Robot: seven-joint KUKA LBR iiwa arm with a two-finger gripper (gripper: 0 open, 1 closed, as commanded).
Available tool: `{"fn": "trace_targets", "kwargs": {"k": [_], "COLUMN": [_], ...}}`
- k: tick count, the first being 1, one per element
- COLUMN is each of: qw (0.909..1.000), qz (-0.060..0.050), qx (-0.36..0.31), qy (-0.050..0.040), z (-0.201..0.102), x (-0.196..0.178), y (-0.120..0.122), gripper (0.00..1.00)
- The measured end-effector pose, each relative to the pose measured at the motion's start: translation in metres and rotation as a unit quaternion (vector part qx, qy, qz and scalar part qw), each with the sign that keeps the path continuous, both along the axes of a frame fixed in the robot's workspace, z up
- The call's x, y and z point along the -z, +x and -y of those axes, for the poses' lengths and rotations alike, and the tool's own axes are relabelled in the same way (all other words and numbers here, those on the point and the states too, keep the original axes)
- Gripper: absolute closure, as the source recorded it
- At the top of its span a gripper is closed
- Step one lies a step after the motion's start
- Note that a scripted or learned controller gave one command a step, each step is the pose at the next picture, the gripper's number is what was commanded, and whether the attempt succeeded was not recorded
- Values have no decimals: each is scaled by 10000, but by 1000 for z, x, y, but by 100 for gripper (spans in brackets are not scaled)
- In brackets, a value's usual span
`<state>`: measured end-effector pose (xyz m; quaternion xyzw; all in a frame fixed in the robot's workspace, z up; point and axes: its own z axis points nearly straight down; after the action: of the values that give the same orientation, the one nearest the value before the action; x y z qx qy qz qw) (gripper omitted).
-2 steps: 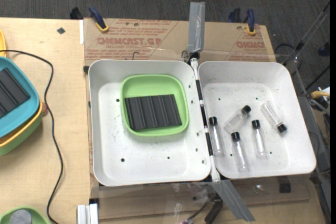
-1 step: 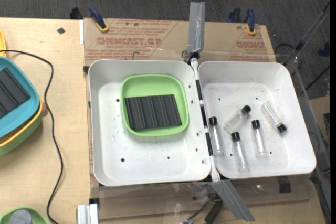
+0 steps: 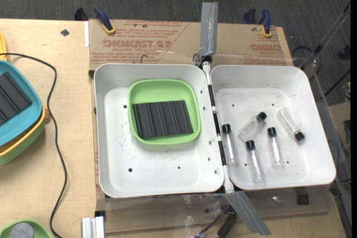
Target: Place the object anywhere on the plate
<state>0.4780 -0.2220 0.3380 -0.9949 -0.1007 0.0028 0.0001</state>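
Where bins sit, cardboard covers bench

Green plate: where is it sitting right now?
In the camera view the green plate sits in the left white bin, toward its upper middle, with a dark ridged pad on it. The clear vials lie in the right bin.

Red print reading "CHEMCAST.GP" is seen on the brown cardboard sheet behind the 2 white bins; the same red lettering is repeated at the sheet's right end, partly cut off. Smaller lines are unreadable.
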Motion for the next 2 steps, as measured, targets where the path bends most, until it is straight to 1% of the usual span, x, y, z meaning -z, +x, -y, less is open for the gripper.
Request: {"fn": "trace_targets", "kwargs": {"k": [1,2], "qw": [10000,10000], "qz": [0,-2], "qx": [21,21], "qy": [6,8], "z": [0,0], "x": [60,66], "y": [-1,-1], "gripper": [0,0]}}
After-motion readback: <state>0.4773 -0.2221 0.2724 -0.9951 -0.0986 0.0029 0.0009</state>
